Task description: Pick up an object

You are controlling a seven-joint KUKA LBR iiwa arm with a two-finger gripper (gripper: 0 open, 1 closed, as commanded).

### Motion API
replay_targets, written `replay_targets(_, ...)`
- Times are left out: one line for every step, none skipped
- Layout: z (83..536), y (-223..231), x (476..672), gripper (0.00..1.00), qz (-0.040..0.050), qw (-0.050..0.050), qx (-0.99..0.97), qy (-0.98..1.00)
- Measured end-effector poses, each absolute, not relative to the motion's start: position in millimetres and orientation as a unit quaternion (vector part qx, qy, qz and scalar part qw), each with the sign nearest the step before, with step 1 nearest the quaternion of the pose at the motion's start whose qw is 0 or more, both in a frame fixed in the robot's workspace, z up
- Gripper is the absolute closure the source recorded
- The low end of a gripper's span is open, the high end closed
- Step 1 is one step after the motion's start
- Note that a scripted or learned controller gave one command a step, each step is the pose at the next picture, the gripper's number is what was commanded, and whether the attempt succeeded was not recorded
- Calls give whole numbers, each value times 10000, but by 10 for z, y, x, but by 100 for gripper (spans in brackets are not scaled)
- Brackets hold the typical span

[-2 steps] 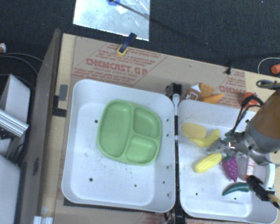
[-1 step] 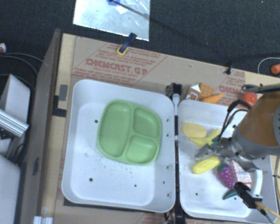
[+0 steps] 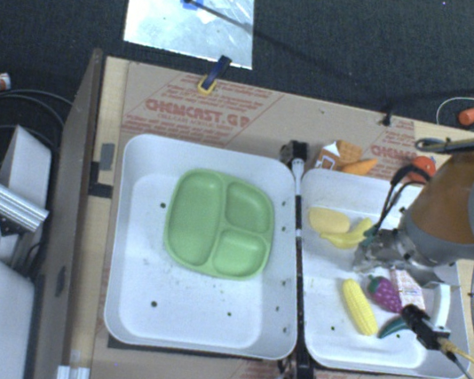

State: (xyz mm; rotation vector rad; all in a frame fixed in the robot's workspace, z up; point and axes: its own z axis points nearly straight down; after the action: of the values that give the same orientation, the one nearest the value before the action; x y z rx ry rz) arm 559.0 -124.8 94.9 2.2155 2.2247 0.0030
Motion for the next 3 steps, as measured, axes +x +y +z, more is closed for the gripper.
replay_targets(948,-1248,5590,0,10,10,7057,7085)
replay_targets(834,-1076,5062,0,-4,-15,7071,7071)
replay_targets(951,-1079,5099,100,16,9,7063,7079)
